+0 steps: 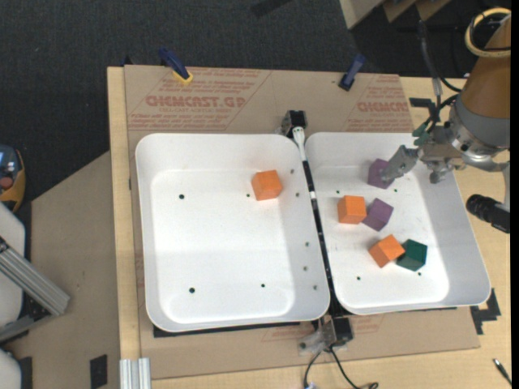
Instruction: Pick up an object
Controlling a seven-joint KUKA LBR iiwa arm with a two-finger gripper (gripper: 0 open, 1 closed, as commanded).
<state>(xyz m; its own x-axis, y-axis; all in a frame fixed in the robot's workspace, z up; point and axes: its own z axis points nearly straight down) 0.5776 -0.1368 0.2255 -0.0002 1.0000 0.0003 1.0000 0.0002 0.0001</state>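
While your gripper (399, 167) reaches into the right bin (454, 286) from the right, whether it is open or closed cannot be told. A purple block (378, 172) sits just beside its tip, seemingly touching. Below lie an orange cube (351, 209), another purple block (379, 214), an orange block (387, 250) and a green block (413, 254).

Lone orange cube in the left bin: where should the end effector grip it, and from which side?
Probably from straight above, closing on two opposite side faces. The orange cube sits alone on the flat floor of the left bin, toward its far right part, with nothing touching it, so every side is free. It looks turned slightly against the bin walls, so rotate the end effector to match its faces.
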